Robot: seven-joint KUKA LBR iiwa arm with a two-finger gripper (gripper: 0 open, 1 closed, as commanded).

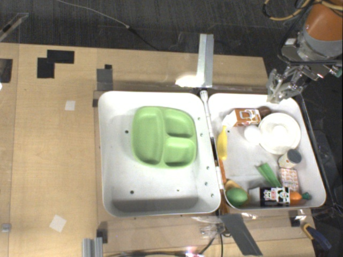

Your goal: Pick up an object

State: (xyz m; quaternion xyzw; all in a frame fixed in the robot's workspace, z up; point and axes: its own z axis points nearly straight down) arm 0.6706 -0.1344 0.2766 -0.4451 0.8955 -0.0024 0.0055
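Where the gripper (281, 88) hangs — fingers blurred — right bin (313, 159) beneath.

The table (48, 159) carries 2 white bins: the left bin (115, 197) holds 1 green divided tray (163, 136); the right bin (313, 183) holds 1 white plate (278, 133), 1 banana (221, 143), 1 green round fruit (237, 196), and perhaps 6 smaller items.

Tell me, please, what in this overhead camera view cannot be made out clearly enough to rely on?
- Two-finger metal gripper: small and blurred over the right white bin's far rim; its finger gap is unreadable.
- Grey arm: cut off by the top and right edges.
- Small black carton: print too small to read.
- Orange carrot-like piece: partly hidden behind the carton.
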